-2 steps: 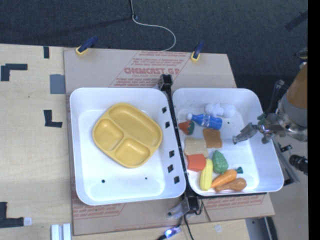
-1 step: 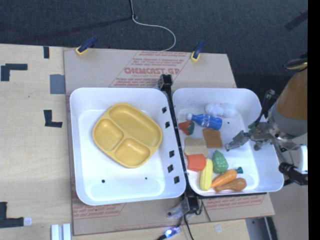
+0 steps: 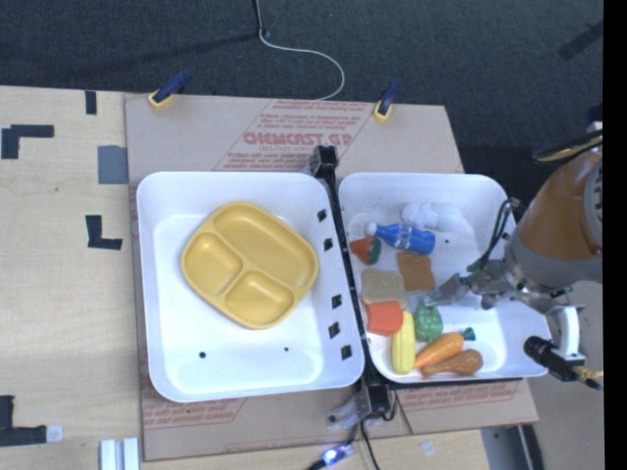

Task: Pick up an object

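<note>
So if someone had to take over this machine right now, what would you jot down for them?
Tool: low inside the right bin, near the green toy; nothing seen held in it.
Things: toy foods crowd the right bin, among them a blue bottle, brown slice, carrot and yellow piece. The yellow divided tray lies in the left bin.
Done: nothing lifted yet.
Left: grip one item and raise it.

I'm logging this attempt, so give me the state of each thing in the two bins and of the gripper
yellow divided plate: upright, alone in left bin
blue bottle: lying on its side
toy carrot: lying flat
yellow corn: lying flat
gripper: low inside right bin, above the green toy
</note>
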`<state>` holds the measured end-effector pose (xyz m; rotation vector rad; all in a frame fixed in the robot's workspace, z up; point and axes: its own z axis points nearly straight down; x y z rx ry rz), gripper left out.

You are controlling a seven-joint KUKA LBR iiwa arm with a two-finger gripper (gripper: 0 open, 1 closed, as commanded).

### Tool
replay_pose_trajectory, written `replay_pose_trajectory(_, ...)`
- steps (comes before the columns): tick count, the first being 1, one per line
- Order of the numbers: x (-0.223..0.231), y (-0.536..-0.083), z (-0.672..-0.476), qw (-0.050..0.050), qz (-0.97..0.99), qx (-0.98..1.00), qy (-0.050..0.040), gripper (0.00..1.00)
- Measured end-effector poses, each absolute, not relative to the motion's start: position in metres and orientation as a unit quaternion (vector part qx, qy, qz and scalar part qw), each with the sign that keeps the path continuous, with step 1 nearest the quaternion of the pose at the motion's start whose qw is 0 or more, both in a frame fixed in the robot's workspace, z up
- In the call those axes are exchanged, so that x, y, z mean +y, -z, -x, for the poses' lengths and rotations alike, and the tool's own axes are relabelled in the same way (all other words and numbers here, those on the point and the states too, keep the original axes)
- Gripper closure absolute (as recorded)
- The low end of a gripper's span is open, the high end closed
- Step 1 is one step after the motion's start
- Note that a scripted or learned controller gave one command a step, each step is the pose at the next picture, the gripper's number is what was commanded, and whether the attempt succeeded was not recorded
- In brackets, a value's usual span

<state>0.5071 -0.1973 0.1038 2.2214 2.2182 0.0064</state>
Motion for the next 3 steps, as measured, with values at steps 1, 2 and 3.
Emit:
replay_pose_trajectory(1, -0.197, -0.085, -0.509, 0.002, -0.706, 0.708, -0.0002, 0.0)
replay_pose_trajectory(2, -0.197, -0.095, -0.508, 0.001, -0.706, 0.708, 0.0002, 1.0)
replay_pose_trajectory(3, -0.202, -0.157, -0.506, 0.002, -0.707, 0.707, -0.0007, 1.0)
